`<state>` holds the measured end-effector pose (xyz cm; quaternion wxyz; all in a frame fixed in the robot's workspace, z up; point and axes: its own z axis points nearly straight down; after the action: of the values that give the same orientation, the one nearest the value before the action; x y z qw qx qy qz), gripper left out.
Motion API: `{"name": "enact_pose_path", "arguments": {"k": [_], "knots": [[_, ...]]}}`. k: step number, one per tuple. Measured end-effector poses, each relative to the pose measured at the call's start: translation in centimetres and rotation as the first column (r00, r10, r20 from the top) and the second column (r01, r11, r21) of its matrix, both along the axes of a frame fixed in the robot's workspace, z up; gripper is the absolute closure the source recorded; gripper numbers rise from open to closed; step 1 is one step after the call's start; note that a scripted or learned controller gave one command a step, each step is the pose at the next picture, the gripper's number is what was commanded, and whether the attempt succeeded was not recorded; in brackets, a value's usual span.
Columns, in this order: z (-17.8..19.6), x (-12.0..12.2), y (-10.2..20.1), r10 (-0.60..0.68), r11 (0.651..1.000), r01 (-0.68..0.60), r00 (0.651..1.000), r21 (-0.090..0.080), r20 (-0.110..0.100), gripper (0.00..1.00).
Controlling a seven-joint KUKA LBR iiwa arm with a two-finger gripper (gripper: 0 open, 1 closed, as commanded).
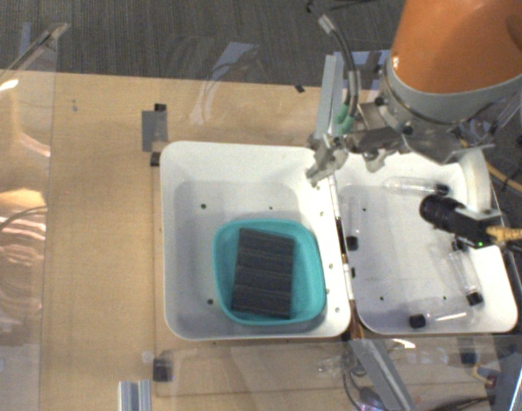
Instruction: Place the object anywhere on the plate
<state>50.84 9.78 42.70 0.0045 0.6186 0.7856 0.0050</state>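
Observation:
A dark grey ribbed block (pixel 263 272) lies flat on the teal plate (pixel 311 264), which sits in the front half of the left bin (pixel 184 229). The block rests well inside the plate's rim, nearer its left side. My gripper (pixel 321 169) hangs over the back end of the divider between the two bins, up and to the right of the plate and clear of the block. Nothing shows in it.
The right bin (pixel 389 255) holds several small black bits (pixel 415 321) along its left side and front, plus clear tubes (pixel 411 184) at its back and right. The arm's orange band (pixel 458 24) looms over the right bin's back.

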Motion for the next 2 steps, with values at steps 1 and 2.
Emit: {"name": "enact_pose_path", "arguments": {"k": [1,2], "knots": [[1.1,0.2,0.2,0.008,1.0,-0.008,1.0,0.0,0.008,1.0],[-10.9,-2.1,3.8,0.03,1.0,-0.03,0.999,-0.001,-0.009,1.0]]}}
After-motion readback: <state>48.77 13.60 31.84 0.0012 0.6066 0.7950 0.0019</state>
